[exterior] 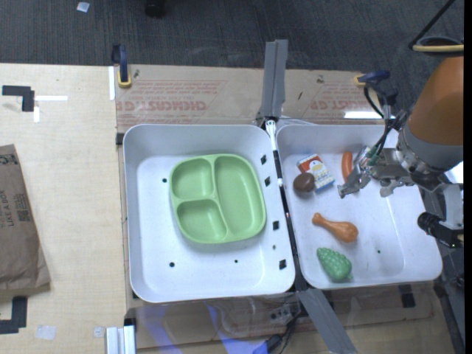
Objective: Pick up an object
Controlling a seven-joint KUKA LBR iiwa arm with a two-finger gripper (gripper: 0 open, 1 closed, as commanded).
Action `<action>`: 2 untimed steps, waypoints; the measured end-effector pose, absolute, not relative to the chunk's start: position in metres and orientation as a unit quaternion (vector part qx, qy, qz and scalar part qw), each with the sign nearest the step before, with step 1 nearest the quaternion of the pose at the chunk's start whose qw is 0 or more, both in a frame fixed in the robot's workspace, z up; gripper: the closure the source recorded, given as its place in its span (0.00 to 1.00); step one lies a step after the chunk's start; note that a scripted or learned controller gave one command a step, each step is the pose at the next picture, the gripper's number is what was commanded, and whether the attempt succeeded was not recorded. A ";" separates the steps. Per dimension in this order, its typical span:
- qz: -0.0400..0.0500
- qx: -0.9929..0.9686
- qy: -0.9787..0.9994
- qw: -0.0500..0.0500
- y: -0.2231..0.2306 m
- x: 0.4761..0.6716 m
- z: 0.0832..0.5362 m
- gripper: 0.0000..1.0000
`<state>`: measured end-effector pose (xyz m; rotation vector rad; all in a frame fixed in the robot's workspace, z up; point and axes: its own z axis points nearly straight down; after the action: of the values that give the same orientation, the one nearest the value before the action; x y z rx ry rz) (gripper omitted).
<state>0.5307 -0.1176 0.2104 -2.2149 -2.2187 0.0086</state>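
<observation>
My gripper (366,189) hangs over the right bin (413,264), in its upper middle part, with the fingers spread open and nothing between them. Its left fingertip (345,191) is just right of a small white, red and blue carton (316,172) and below an orange carrot (346,163). A brown round piece (304,184) lies against the carton's left side. An orange-brown drumstick (336,228) lies lower in the bin, and a green bumpy vegetable (334,264) sits near the front wall.
The left bin (147,257) holds a green three-compartment plate (218,197). A hinged divider (279,198) separates the two bins. The arm's orange band (442,98) and cables stand over the right bin's far right corner. A brown paper bag (18,220) lies on the bench at left.
</observation>
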 end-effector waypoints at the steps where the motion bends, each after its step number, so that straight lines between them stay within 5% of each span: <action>1: 0.005 -0.874 -0.485 0.003 -0.101 0.546 0.156 0.00; 2: 0.003 -0.760 -0.650 0.003 -0.141 0.486 0.157 0.00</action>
<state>0.4859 -0.1413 0.1575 -2.3822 -2.0381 0.0079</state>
